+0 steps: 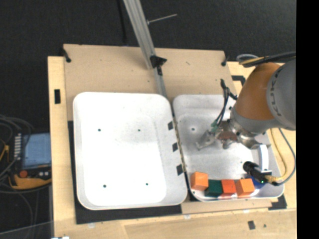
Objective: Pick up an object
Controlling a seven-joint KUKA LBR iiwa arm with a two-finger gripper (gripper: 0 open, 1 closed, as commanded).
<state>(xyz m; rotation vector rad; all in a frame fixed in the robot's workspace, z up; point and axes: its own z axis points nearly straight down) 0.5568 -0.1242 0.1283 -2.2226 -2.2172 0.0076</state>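
My gripper (208,139) hangs over the middle of the right bin (199,108), reaching in from the right under the grey and orange arm. Nothing shows in its grasp. Along the bin's near edge lies a row of blocks: an orange block (200,179) at the left, a dark green block (215,187) beside it, then two more orange blocks (229,186) (245,186). The gripper is well above this row in the view, apart from all of them.
The left bin (124,148) lies beside the right one, their rims touching in the middle. A slanted metal pole (144,34) rises behind the bins. Cables and a blue device (36,151) sit off the bench at left.
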